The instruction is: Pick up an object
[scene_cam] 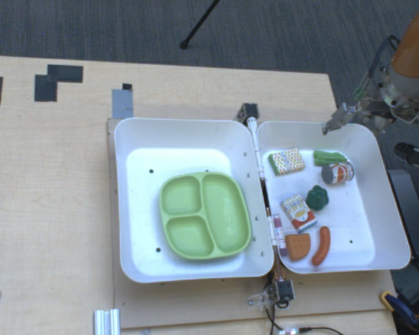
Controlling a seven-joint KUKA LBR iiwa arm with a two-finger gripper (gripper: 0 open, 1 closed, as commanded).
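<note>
Two shallow white bins side by side on a pale wooden tabletop (49, 187). Landmark: the right bin (380, 208).

Seven small toy foods inside the right bin, none lifted:
- spotted box (287, 161) near the far left corner of the right bin, lying flat
- green vegetable (329, 157) by the far wall of the right bin, near its middle
- small can (337, 174) on its side, touching or almost touching that vegetable, a little nearer the bin's centre
- broccoli (317, 198) about at the centre of the right bin
- small carton (298, 211) left of centre, just beside the broccoli
- orange waffle (297, 246) at the near left corner of the right bin
- red sausage (321, 246) by the near wall, just beside the waffle

Left bin (136, 201) touching the right bin's left wall, with a green divided plate (205, 215) in it.

Tool (333, 125) over the far rim of the right bin, apart from every toy, with nothing seen in its grasp; open or closed cannot be told from here. Grey arm with orange band (413, 47) beyond the far right corner of the right bin.
</note>
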